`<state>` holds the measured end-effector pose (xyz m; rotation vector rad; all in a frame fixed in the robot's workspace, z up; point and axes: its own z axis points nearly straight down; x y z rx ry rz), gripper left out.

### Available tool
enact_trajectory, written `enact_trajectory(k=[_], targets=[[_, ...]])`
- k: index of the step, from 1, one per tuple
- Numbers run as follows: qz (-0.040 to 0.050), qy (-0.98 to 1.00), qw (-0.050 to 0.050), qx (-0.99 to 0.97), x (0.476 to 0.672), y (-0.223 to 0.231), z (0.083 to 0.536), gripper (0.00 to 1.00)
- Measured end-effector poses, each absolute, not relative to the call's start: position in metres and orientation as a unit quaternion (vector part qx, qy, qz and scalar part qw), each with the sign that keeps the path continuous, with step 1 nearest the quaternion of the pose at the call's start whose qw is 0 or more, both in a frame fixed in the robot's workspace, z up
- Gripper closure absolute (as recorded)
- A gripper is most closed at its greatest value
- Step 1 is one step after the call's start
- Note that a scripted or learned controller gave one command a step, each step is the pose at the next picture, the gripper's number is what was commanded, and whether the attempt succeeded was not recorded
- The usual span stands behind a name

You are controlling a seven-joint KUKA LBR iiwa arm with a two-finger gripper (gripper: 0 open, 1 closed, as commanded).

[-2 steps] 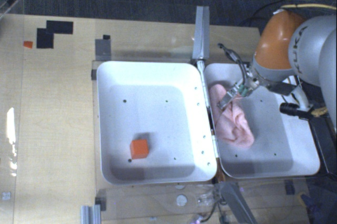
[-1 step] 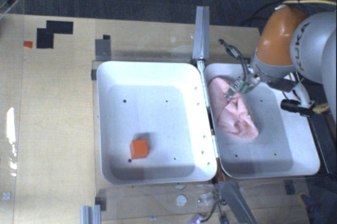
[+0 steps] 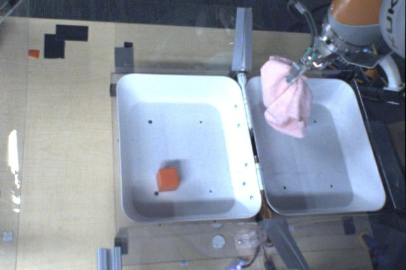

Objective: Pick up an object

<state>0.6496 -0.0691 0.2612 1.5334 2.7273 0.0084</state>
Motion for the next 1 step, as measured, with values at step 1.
enact_trajectory(k=[1], targets=[[0.0014,0.882,0.003,0.471,0.6558,-0.0579,0.2054,1.00]])
